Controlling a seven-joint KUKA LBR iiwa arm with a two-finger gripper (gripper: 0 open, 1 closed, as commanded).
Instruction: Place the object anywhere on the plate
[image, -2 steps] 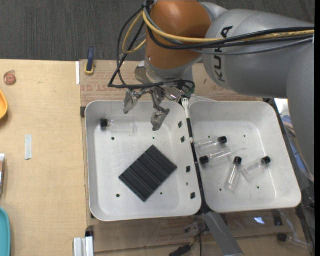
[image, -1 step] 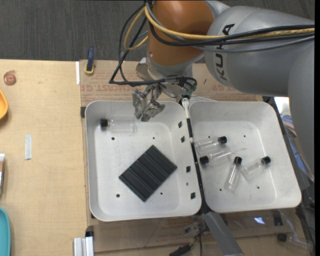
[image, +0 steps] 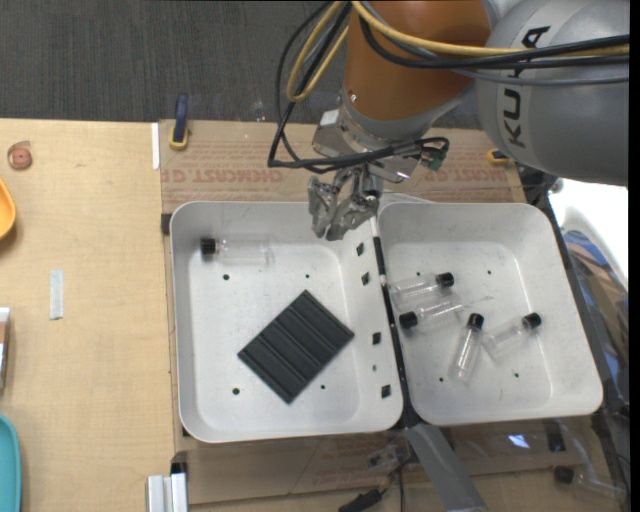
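A tan bench bears two white bins; the gripper (image: 338, 215) hangs at upper centre, over the left bin's (image: 190, 330) far edge, its state unclear. One vial (image: 235, 250) lies to its left, well above the plate (image: 297, 345); clear glass risks a missed grasp.

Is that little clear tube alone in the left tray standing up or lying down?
Lying down: the clear plastic vial with a black cap rests on its side on the left white bin's floor.
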